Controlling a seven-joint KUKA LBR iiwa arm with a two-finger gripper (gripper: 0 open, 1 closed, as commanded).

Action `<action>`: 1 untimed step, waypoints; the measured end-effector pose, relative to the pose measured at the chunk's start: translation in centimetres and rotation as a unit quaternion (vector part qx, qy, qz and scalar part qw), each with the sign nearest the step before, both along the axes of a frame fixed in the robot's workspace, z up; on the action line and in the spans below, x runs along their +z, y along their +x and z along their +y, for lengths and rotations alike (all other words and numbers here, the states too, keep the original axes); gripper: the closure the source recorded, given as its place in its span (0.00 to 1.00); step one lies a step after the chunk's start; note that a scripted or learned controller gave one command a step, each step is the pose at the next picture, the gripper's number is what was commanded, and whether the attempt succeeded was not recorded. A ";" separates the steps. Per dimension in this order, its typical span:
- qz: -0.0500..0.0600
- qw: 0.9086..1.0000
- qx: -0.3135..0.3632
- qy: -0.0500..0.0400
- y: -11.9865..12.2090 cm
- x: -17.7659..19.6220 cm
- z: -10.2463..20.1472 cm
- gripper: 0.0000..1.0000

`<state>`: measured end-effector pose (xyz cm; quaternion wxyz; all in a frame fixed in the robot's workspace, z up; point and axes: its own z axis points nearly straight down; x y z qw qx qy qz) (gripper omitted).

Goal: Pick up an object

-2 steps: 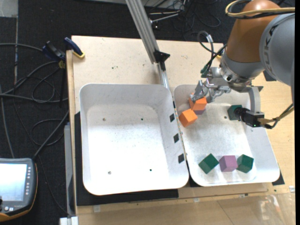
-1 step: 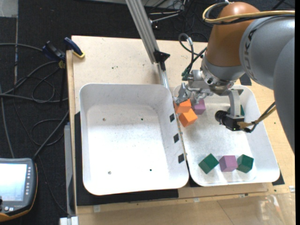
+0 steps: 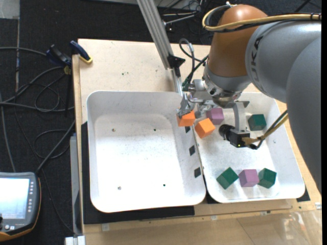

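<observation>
My gripper point(image 3: 188, 112) hangs over the ridge between the two bins, at the right bin's left wall. An orange cube point(image 3: 186, 119) sits between its fingertips, and the fingers are shut on it. A second orange cube point(image 3: 205, 128) lies just to the right in the right bin point(image 3: 286, 188), with a purple cube point(image 3: 216, 115) beside it. Farther right is a dark green cube point(image 3: 257, 121). Near the front of the right bin lie a green cube point(image 3: 227, 178), a purple cube point(image 3: 249, 177) and another green cube point(image 3: 267, 177).
The left bin point(image 3: 97, 137) holds only dark specks. A slanted metal rail point(image 3: 156, 29) runs down to the bins' back edge near the gripper. A black cable fitting point(image 3: 232, 135) hangs from the wrist over the right bin. Blue clamps point(image 3: 71, 52) lie at the bench's back left.
</observation>
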<state>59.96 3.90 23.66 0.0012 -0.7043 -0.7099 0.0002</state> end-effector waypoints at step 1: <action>0.001 1.000 0.000 0.000 -1.4 -1.2 5.0 1.00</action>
